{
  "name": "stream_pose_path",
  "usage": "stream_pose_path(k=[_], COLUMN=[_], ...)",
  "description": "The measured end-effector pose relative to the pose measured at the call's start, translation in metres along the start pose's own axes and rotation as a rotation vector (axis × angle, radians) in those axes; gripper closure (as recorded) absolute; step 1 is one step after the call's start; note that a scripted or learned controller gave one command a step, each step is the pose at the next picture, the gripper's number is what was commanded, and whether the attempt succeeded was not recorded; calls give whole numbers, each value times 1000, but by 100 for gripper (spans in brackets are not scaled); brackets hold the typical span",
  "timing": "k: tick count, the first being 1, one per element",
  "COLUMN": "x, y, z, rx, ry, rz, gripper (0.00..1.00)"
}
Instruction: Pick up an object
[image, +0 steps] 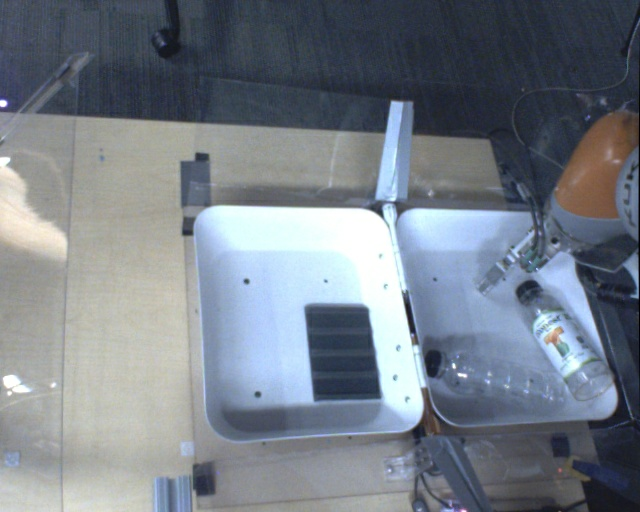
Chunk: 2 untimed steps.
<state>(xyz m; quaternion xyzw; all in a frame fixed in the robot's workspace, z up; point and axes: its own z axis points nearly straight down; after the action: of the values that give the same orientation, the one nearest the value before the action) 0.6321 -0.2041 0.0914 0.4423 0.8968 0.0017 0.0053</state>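
Pale wood forms the surface (110, 330) under two white bins, the left bin (215, 300) holding a black ridged tray (342, 351) and the right bin (450, 250) holding two bottles. My gripper (497, 273) hangs over the right bin's upper part, grasping nothing, and I cannot tell how far it is spread. A labelled bottle (561, 339) with a black cap lies just beside it toward the bin's right wall, and a clear bottle (490, 375) lies along the near wall.
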Motion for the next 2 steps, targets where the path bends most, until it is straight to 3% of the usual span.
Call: stream_pose_path(k=[1, 2], x=[-3, -4], y=[4, 3], z=[-38, -134], rx=[1, -1], ry=[0, -1], rz=[-111, -361], gripper=[0, 0])
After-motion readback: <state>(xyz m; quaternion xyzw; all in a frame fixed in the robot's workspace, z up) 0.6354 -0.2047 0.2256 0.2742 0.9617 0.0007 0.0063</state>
